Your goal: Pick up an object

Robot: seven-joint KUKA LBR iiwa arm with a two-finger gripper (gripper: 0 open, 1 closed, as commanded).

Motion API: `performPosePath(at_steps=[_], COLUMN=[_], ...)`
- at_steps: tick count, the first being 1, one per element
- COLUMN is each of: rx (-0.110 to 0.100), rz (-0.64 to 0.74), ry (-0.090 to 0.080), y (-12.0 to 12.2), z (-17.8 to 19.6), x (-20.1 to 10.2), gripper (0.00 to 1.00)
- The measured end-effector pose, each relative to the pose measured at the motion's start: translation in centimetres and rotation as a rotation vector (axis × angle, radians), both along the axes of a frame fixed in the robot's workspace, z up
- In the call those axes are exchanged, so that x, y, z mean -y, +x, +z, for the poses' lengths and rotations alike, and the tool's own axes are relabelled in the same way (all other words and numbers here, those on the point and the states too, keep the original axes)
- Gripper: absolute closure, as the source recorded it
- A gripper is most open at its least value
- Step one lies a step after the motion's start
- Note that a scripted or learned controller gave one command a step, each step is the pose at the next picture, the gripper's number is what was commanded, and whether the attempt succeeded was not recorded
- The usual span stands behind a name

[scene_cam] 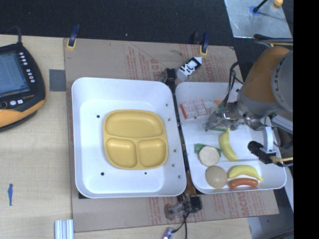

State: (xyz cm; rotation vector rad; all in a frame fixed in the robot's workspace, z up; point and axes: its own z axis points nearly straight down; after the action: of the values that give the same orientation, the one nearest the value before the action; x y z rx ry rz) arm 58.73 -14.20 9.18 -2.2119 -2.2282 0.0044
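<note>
While the gripper [219, 122] sits low in the right bin [279, 183], finger state impossible to tell, just above the banana [228, 145], it's the reach step; next comes closing on the banana and lifting

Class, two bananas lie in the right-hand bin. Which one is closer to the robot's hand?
The upright-lying banana in the bin's middle, its top end just below the hand. The other banana lies crosswise near the bin's front edge, above a sausage.
</note>
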Motion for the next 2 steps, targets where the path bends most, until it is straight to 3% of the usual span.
performPosePath(at_steps=[1,2], rx=[-0.002,-0.003], rz=[-0.001,0.000], ry=[0.000,-0.001], y=[-4.7,-4.6], z=[0.1,1.1], x=[1.1,1.1], gripper=[0.00,1.00])
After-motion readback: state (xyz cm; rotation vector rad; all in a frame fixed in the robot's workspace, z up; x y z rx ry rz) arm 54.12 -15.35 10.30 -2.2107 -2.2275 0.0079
